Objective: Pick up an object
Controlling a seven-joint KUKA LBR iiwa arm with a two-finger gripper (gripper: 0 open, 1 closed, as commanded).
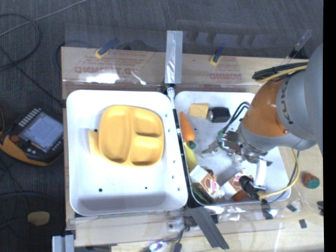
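Grey arm's two-finger gripper low in the right shallow white bin; fingers hidden under the wrist, can't tell the state. Nearest candidates: small brown-and-white carton near the front wall, orange plastic carrot by the left wall. Best to centre on one item, probably the carton, clear of neighbours, before descending.

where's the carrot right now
The carrot lies in the right bin, along its left wall beside the divider, left of the tan block and above the yellow item.
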